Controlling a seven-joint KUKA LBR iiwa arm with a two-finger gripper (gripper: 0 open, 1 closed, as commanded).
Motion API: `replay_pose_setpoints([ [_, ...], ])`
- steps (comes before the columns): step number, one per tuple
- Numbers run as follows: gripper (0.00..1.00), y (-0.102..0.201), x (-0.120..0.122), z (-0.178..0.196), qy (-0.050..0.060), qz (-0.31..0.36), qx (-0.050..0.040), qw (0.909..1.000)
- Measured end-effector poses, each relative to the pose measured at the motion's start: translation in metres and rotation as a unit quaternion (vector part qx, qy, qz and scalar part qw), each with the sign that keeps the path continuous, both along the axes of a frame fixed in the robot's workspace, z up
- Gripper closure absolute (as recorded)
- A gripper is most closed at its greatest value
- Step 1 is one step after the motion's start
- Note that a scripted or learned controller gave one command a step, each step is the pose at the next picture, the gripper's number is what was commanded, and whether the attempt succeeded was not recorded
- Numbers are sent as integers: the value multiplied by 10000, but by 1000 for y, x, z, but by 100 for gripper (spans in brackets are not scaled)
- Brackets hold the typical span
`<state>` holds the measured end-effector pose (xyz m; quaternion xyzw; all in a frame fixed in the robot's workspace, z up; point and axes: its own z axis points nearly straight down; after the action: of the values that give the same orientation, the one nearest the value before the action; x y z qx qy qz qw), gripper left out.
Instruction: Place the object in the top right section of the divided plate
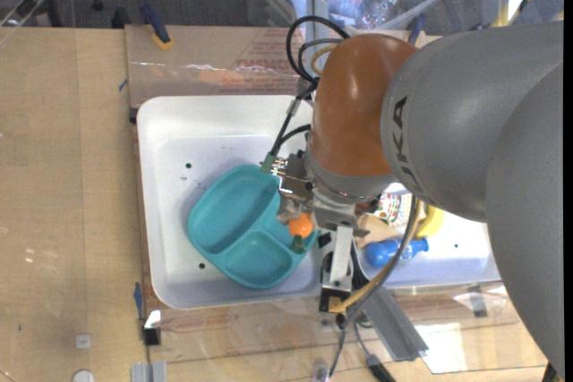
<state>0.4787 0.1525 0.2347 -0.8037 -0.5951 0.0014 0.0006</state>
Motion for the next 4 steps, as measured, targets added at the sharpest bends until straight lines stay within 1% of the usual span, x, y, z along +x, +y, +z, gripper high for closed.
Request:
replay_pose_setpoints([
  [1,100,31,13,-40,16,645,2,9979],
  [2,100,-5,62,-60,-4,-691,-4,9976],
  [3,100,-73,25,-51,14,-413,0,9991],
  [4,100,-4,11,-14,-1,-886,-2,9961],
])
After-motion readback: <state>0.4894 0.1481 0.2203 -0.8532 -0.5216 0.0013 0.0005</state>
